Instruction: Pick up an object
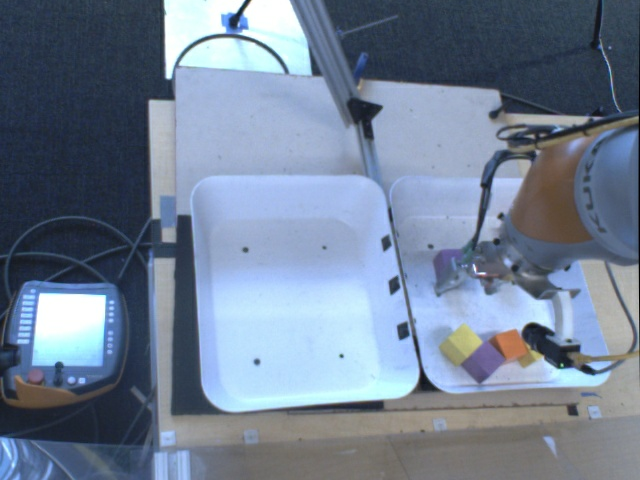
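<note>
The arm [565, 193] reaches in from the right and positions the claw [462, 273] low inside the right bin [420, 203], with a purple block [446, 263] directly at its fingers; whether the claw grips it cannot be determined. A yellow block [461, 345], a second purple block [483, 361] and an orange block [510, 345] lie clustered near the bin's front edge. The left bin [290, 288] sits alongside on the counter [270, 118].

Yellow block [461, 344], purple block [482, 361] and orange block [510, 344] cluster together.

The bench [440, 113] bears two white bins [290, 288] side by side.
</note>
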You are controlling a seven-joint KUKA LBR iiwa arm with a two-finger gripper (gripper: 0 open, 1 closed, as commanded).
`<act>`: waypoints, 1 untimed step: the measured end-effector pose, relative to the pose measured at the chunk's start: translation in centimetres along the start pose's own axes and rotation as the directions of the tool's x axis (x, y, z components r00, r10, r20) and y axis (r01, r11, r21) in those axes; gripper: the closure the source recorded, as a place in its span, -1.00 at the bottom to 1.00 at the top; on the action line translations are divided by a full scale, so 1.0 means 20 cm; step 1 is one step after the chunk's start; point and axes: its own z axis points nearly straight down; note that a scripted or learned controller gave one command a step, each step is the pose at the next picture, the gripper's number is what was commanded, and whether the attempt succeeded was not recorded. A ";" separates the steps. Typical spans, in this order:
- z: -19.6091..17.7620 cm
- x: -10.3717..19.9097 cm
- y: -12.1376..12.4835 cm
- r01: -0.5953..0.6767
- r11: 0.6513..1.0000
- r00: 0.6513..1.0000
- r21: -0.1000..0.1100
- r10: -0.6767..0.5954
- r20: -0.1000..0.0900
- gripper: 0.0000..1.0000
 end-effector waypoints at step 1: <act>0.11 0.00 0.00 0.001 1.000 1.000 -0.002 -0.001 0.000 -1.00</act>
